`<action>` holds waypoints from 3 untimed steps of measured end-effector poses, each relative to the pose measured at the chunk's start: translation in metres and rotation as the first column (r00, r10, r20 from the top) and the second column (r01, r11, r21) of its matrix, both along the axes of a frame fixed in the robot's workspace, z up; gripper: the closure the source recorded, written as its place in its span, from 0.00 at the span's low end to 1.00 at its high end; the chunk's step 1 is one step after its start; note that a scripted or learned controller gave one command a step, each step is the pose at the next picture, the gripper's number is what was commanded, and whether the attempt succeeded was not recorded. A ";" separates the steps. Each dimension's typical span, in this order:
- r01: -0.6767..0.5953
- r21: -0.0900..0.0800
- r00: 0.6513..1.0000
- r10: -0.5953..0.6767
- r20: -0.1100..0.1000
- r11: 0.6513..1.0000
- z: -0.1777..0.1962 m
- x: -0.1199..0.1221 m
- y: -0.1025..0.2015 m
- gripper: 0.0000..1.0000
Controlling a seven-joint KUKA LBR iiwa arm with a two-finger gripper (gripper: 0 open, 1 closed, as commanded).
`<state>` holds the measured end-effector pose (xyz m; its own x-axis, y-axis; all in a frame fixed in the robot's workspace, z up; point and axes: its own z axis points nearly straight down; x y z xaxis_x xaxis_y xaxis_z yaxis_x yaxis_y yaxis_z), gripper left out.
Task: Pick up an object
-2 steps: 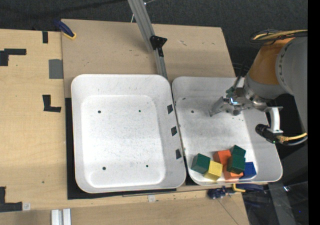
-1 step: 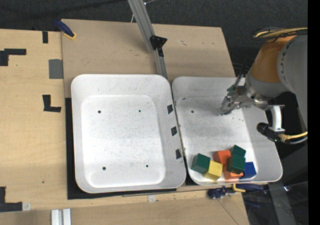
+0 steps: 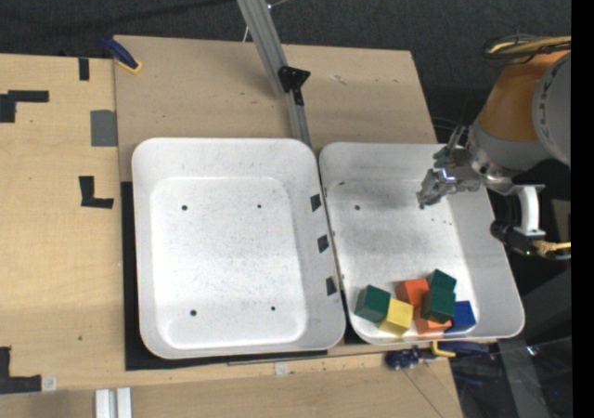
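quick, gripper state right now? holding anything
gripper: cannot be told; it hangs over the upper part of the right bin, apart from the blocks.

From where I stand, no words, numbers or brand marks can be read anywhere. The bench bears only plain black tape marks, and the blocks in the right bin carry no lettering.
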<state>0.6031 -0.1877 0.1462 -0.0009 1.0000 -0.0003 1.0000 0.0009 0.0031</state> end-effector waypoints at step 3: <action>-0.005 0.002 1.000 0.005 -0.002 1.000 0.075 -0.004 0.056 1.00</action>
